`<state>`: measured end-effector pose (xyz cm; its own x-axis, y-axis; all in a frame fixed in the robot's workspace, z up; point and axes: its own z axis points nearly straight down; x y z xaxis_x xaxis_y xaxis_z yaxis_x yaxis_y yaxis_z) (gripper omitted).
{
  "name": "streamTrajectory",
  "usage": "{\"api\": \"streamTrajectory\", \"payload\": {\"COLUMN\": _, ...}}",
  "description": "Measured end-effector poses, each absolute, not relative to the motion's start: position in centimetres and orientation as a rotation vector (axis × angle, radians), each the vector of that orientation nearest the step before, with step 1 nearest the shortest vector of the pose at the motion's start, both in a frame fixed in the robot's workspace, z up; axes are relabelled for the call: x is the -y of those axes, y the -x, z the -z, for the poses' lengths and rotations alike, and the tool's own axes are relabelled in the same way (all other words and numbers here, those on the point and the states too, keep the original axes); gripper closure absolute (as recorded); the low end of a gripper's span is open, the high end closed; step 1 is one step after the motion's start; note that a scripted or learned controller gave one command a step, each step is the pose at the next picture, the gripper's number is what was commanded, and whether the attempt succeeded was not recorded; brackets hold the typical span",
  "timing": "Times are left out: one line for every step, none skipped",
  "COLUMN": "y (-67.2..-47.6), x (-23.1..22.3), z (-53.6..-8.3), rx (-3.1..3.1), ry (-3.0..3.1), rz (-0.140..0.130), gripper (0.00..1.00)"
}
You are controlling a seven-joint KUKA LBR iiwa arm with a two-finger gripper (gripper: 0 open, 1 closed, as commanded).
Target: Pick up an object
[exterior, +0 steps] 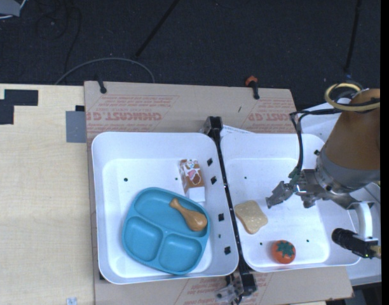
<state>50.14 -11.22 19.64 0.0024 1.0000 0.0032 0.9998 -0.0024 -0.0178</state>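
Overhead, the bench carries two shallow white bins side by side, the left bin [109, 170] and the right bin [271, 148], set on a sheet of printed cardboard [182, 110].

From three o'clock the grey arm [356, 145] reaches into the right bin, its orange band a broad dome above the wrist. The gripper [278, 196] sits low over the bin floor near the bin's centre, pointing toward nine o'clock — its dark fingers look spread apart, with white floor showing between them and nothing clamped there.

Three loose objects could be picked. A pale tan slice of bread [251, 216] lies flat on the right bin's floor at about seven o'clock from the gripper, near it but apart from the fingertips. A red-orange tomato [283, 251] with a green top rests at six o'clock from the gripper, close to the bin's near wall.

In the left bin a blue divided plate [153, 243] fills the six o'clock half, and a brown drumstick [189, 215] lies across its upper compartment, tilted. Just at twelve o'clock from the drumstick, a small printed packet [192, 174] lies beside the plate's rim — whether it touches the plate is not clear.
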Motion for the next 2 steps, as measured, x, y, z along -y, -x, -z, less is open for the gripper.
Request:
{"api": "streamTrajectory", "payload": {"y": -50.4, "x": 11.2, "z": -20.3, "rx": 2.218, "ry": 2.219, "rz": -0.004, "gripper": 0.0}}
{"api": "streamTrajectory", "payload": {"y": -50.5, "x": 11.4, "z": -15.9, "rx": 2.216, "ry": 2.217, "rz": -0.007, "gripper": 0.0}}
